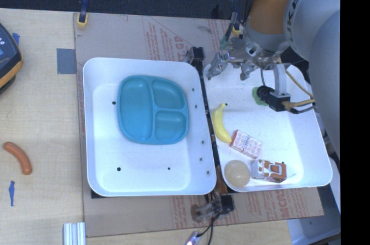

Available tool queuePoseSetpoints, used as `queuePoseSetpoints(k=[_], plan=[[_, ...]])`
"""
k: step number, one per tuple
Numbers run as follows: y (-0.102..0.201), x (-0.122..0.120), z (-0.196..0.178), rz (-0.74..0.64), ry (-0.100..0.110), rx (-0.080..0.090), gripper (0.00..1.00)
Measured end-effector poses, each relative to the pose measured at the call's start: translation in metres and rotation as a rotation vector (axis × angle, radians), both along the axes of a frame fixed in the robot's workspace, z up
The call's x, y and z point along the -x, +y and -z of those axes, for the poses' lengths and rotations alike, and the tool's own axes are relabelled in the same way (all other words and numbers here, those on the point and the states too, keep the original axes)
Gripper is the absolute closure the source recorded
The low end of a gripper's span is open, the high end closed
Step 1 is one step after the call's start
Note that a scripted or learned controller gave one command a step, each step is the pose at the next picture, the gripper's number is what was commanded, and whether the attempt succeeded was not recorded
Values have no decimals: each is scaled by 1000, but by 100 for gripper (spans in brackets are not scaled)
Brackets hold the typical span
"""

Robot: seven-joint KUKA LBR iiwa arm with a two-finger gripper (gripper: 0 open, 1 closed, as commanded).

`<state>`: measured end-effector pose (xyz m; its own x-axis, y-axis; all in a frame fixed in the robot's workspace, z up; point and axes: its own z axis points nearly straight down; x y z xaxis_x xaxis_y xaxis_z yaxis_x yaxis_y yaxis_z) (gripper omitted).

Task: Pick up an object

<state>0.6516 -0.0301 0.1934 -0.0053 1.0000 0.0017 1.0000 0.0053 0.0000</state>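
My gripper hangs over the far left part of the right bin, open, with nothing between its fingers. Nearer the camera in that bin lies a yellow banana along the left wall. A small pink and white carton lies just right of the banana. At the bin's near edge sit a round beige object and a brown and white packet. The gripper is above and apart from all of them.
The left bin holds a blue divided plate. On the bench to the left lie a brown sausage and a yellow and black device. A cardboard sheet lies under both bins.
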Motion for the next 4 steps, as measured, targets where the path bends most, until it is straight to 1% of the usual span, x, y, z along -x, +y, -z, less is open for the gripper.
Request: queuePoseSetpoints(k=[1,2,3,4], plan=[[-1,0,-10,-4,3,1,100],[-42,60,2,2,5,4,100],[-2,63,-9,-1,3,3,100],[46,53,2,-2,2,3,100]])
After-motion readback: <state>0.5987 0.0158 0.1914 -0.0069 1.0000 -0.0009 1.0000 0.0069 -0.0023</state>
